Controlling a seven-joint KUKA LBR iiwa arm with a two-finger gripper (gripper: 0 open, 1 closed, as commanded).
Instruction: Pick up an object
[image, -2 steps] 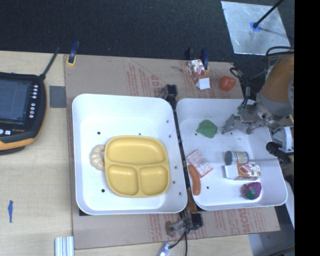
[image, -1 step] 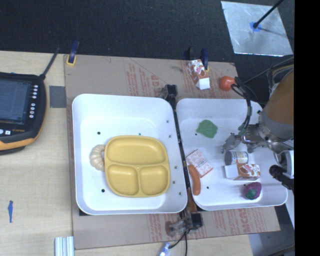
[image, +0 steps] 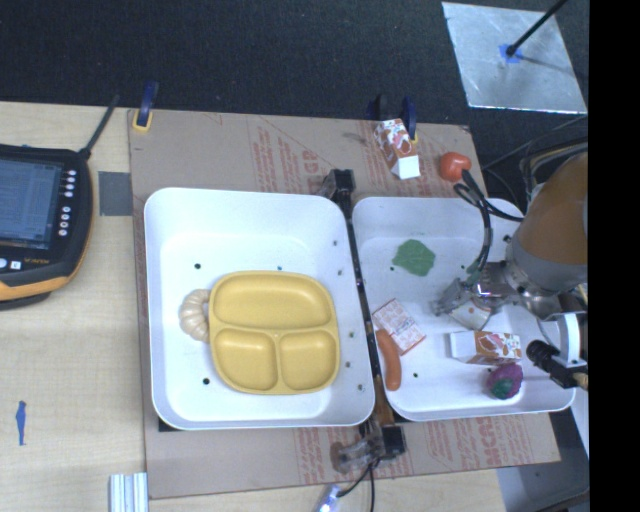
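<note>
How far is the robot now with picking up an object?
Done: nothing looks lifted. The green flat piece, small printed carton, orange sausage and purple fruit all lie in the right white bin. In hand: the gripper is low inside that bin. Left: grasping and lifting.

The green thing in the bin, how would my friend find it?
Look in the right white bin, the one where the arm reaches in. Near its back wall lies a flat green leaf-like piece, alone on bare white. It's the only green item; its neighbours are red, orange or purple.
</note>
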